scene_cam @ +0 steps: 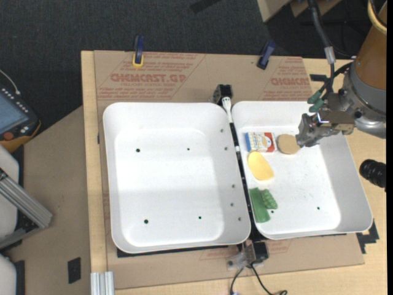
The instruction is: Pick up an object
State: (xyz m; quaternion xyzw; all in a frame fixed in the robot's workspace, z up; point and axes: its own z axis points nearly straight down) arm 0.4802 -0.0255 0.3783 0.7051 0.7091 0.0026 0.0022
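Left bin (123,165): bare white floor, beside the right bin (331,189).
Objects: red-and-blue packet (260,141), yellow piece (261,166) and green piece (263,204) line the right bin's left wall.
Target, my guess: tan disc (287,144), just right of the packet.
Claw (309,137): touching the disc's right edge; I can't tell its spread.

We read red printing on the cardboard sheet (184,66) that lay under the two bins. Behind the left bin (116,165), the largest line appeared to read "CHEMCAST G.P", though the last characters were uncertain. Smaller red lines above and below it were too fine to read. We saw the same red printing repeated behind the right bin (350,195), partly covered by the arm. The small blue, white and red packet (260,141) carried print that we could not read.
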